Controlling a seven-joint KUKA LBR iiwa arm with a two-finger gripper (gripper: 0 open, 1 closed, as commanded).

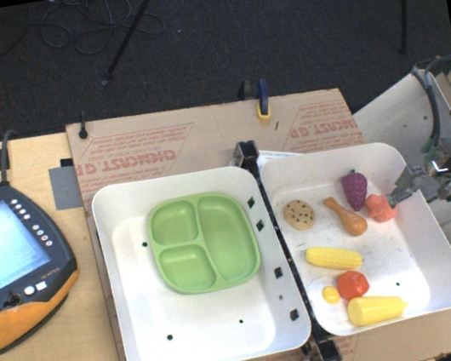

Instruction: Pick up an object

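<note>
I see gripper [400, 188] at right bin's [435, 268] right rim, tip touching pink toy [379, 208]; can't tell if fingers open or closed. Purple grapes [355, 189], drumstick [346, 215], cookie [299, 214], corn [334, 258], tomato [353, 284] lie nearby. Green plate [203, 242] sits in left bin [138, 320].

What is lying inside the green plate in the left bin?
The green plate shows three bare compartments with nothing lying in them. It covers the left bin's floor underneath, so that part cannot be seen.
</note>
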